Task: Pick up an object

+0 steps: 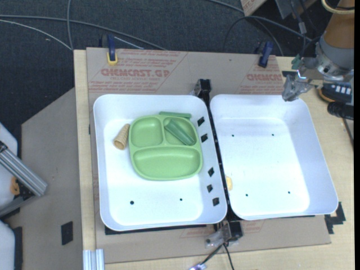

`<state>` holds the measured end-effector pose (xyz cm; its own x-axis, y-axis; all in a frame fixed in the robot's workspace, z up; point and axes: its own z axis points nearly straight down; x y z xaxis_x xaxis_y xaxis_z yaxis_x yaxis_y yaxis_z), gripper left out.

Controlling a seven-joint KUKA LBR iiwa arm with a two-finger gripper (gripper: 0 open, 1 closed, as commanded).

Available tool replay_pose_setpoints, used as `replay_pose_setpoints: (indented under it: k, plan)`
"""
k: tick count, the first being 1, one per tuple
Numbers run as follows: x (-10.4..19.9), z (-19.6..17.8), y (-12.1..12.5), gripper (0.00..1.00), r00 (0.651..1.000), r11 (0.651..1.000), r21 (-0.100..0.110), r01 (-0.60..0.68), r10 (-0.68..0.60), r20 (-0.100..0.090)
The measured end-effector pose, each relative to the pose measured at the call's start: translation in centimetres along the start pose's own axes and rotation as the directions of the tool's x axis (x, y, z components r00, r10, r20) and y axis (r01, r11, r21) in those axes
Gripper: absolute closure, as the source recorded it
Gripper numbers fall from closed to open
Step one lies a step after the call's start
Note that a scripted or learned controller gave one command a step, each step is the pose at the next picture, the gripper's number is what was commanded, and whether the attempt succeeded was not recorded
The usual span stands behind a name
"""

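Observation:
A green divided plate (165, 148) lies in the left bin (112, 196). A green pod-shaped piece (181, 130) rests in the plate's upper right compartment, and a flat green strip (175, 115) lies along the plate's far edge. A tan ice-cream cone (121, 136) lies just left of the plate. My gripper (292, 90) hangs at the far right corner of the right bin (270, 156), well away from all of these, with nothing visible between its fingers.
A small yellow bit (229, 182) sits at the divider between the bins. Black clips (202, 86) hold the bins at the middle seam. Blue clamps (112, 46) pin the cardboard base at the back. Cables run across the dark floor behind.

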<state>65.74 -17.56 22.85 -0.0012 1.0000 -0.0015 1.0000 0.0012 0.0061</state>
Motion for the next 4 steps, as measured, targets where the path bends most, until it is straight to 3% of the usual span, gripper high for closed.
replay_pose_setpoints:
  k: [1,4]
  plan:
    - [0.0,-3.7,0.1,1.0,1.0,1.0,0.0,0.0,0.0,0.0]
    - [15.5,-4.2,-2.9,1.0,1.0,1.0,0.009,0.004,-0.004,-0.004]
